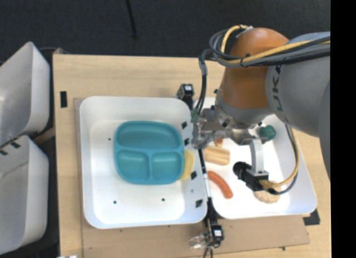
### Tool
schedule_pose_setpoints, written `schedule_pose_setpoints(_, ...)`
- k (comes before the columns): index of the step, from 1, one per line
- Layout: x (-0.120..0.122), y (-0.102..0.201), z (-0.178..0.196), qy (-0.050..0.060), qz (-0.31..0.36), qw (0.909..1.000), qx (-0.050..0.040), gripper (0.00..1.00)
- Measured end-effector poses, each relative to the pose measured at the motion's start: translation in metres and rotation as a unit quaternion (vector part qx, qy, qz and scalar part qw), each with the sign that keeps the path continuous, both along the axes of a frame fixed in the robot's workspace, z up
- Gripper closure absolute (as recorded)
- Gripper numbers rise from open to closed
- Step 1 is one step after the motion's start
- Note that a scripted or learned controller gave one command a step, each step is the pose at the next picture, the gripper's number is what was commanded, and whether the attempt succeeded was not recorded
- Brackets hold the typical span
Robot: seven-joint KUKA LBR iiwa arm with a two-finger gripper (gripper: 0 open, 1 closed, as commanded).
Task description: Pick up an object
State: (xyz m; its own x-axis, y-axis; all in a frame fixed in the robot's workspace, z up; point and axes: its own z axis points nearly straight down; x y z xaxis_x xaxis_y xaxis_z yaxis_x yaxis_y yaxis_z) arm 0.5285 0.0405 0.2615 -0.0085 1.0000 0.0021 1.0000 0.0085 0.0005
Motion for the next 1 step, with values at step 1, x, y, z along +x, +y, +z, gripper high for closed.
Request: schedule_pose_setpoints(1, -0.0064, 0.0424, -0.0218, 0.001, -0.001, 1.0000, -0.0008, 1.00)
